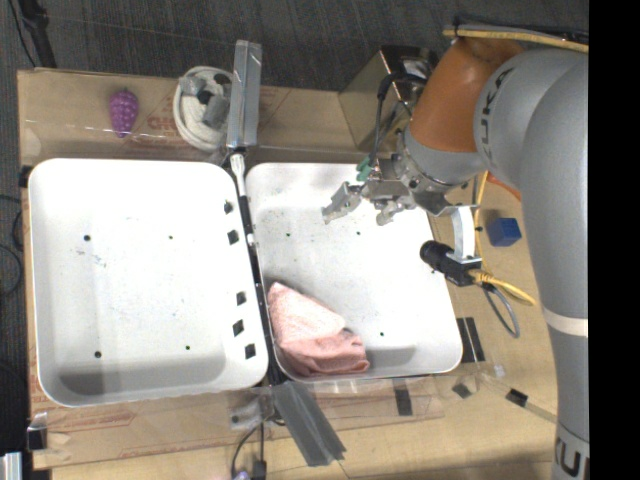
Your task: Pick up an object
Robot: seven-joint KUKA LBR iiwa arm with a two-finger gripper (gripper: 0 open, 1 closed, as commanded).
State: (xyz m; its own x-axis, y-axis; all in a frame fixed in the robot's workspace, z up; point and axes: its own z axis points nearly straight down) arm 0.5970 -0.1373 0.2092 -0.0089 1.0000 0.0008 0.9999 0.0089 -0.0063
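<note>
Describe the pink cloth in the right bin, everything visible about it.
The pink cloth is a soft, towel-like fabric, crumpled and loosely folded into a rough wedge. It lies in the right bin's near-left corner, against the wall shared with the left bin. It rests on the bin floor, apart from the end effector, which is above the bin's far side.

— Where is your arm?

— My grey arm (560, 258) comes in from the right of the camera view, its broad link running up that side. It bends over at the top, where my orange band (455, 93) sits just above the wrist.

— And the gripper?

— My gripper (362, 204) juts out leftward from the wrist, low and tilted. Its two fingers (340, 202) are spread apart, nothing between them.

— Anything else on the wrist?

— Thin cables run up behind the gripper toward the band, and a black fitting with a white bracket hangs just below and to the right of the gripper.
</note>
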